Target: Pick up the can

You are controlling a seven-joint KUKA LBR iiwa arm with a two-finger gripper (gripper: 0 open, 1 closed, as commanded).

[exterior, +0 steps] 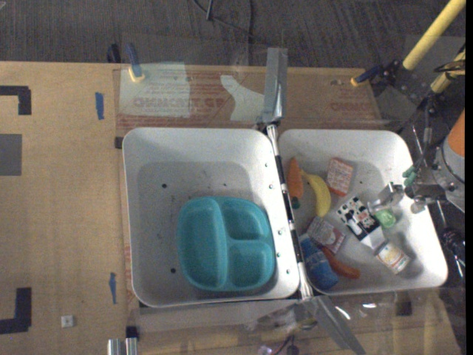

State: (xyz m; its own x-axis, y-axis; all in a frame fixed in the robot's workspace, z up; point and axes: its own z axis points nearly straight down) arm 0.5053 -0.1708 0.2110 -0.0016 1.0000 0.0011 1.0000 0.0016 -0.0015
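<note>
Camera view looks down on both bins, and my claw [396, 196] hangs over the right bin [417, 157], toward its outer side. Honestly, I can't tell from this angle whether it's released or clenched, it's just a blur of metal, and nothing is visibly in it. The can [392, 257] is my best guess for that small cylinder with the pale label near the bin's front right corner. It looks tipped or lying over rather than standing. It sits nearer the front of the bin than my claw, with a green thing [385, 217] and a black-and-white box [359, 216] between it and where I am now. So I reckon I'm at the approach stage, nothing grabbed yet. To do it right, I'd slide toward the front of the bin until I'm straight over the can. Then I'd turn the wrist so the grip closes across its round body, not along its length, and drop low enough to catch the middle. The can has some bare floor around it, which helps. The bin wall is close on the far side, though, so I'd want the opening lined up to miss that wall. An orange-red stick [344, 265] lies near it toward the middle, apart from it I think. The banana [319, 194] and the left bin [148, 161] with its teal divided plate [225, 244] are out of the way.
</note>
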